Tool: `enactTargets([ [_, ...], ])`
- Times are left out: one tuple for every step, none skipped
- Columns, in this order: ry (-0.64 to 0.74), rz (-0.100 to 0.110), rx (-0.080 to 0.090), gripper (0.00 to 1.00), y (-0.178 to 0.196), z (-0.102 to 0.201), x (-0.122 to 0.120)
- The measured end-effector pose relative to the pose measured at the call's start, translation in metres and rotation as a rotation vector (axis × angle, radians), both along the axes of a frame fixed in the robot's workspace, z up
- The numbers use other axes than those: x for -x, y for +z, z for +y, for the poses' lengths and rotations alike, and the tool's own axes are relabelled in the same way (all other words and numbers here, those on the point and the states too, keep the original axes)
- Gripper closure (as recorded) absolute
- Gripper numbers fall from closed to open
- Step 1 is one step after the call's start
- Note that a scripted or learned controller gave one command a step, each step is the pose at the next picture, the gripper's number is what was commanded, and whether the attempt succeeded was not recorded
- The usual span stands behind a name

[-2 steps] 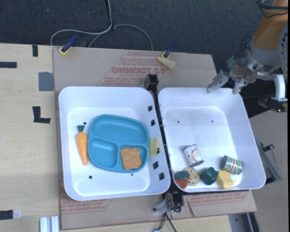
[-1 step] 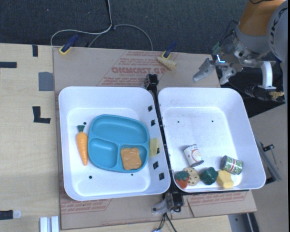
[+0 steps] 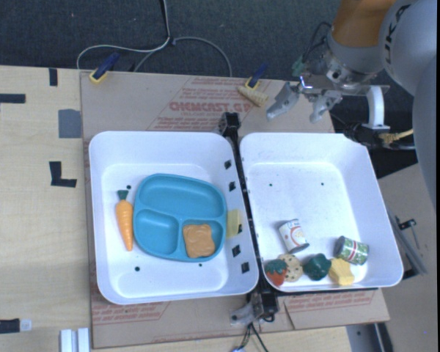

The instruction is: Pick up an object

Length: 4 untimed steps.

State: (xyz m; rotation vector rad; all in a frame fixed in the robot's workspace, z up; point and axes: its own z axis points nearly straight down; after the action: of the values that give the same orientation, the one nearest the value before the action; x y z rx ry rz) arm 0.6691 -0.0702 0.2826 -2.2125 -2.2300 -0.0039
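Hovering fingers spread (nothing held), above bins

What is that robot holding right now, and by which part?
Nothing. The end effector hangs open above the far edge of the right bin, with nothing between its fingers.

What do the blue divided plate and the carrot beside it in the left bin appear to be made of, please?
The blue divided plate looks like moulded plastic: one even colour, rounded compartment walls and a soft sheen. The carrot seems to be a plastic toy: flat uniform orange, a smooth surface and a small dark green top. Rubber or foam cannot be ruled out for it.
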Motion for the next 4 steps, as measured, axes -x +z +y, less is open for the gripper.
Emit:
enactTargets([
  [-0.001,0.006,0.0,0.0,-0.029,0.066,0.009],
  [-0.009,0.001,0.003,0.0,-0.012,0.024,0.006],
  [-0.002,0.006,0.001,0.0,-0.043,0.084,0.001],
  [-0.011,-0.007,0.004,0.0,0.05,0.024,0.0],
])
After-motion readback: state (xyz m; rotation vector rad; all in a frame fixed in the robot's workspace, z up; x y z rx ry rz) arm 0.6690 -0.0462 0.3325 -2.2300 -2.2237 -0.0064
